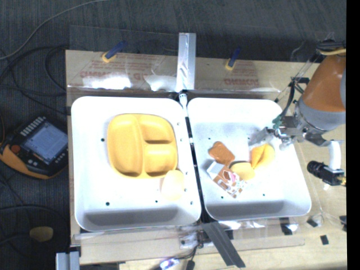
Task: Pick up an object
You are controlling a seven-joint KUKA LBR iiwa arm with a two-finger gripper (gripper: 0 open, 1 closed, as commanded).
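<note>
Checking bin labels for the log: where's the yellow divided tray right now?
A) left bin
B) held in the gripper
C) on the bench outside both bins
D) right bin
A: the yellow divided tray lies flat inside the left bin, with a pale object by its lower right corner; the gripper is over the right bin, near the small orange and yellow items.

My arm [325, 91] reaches in from the right — orange band up top, grey wrist below it. The pincer [269, 133] points leftward and low; I can't read its state from here.
</note>
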